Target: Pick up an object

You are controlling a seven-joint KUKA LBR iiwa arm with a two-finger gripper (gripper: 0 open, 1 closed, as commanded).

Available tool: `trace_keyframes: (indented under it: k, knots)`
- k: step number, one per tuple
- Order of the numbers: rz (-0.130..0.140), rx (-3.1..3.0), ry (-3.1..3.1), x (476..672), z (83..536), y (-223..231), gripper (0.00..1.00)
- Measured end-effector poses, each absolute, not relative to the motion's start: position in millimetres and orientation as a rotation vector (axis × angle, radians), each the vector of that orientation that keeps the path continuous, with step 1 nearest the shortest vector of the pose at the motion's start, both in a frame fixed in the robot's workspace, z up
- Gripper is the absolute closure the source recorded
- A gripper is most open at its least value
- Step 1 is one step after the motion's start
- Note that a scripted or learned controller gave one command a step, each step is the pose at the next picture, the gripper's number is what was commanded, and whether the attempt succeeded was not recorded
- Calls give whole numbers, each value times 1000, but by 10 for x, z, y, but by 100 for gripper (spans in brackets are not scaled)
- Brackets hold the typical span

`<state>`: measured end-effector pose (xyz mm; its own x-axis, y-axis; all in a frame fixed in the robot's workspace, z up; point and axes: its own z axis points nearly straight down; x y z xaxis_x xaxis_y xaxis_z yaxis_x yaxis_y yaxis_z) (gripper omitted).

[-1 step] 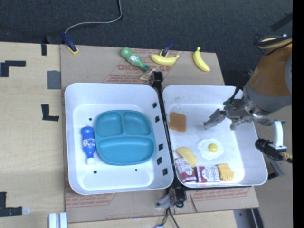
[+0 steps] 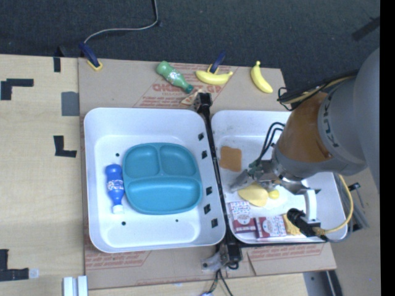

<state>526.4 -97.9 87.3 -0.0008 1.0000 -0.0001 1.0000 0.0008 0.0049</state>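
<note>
My gripper (image 2: 252, 177) hangs low in the right bin (image 2: 333, 217), left of the bin's middle. A yellow lemon-shaped object (image 2: 253, 195) lies right under it, touching or nearly touching it. A brown square piece (image 2: 231, 158) lies just up and to the left of the gripper. Near the bin's front wall sit a red-and-white box (image 2: 241, 214) and a dark red packet (image 2: 269, 227). The arm's grey body and orange band (image 2: 302, 131) cover the right half of this bin.
The left bin (image 2: 99, 125) holds a blue divided plate (image 2: 163, 178) and a small blue bottle (image 2: 114, 186) at its left. Behind the bins, on the cardboard, lie a green bottle (image 2: 173, 76) and two yellow bananas (image 2: 213, 77) (image 2: 261, 79). A black divider (image 2: 212, 159) separates the bins.
</note>
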Motion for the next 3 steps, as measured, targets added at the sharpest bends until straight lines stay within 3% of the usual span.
trace_keyframes:
  k: [1,2,3]
  knots:
    - [1,2219,2222,6065,872,-942,0]
    - [1,2220,2223,5288,1846,-714,0]
    - [2,2219,2222,5370,860,-1038,0]
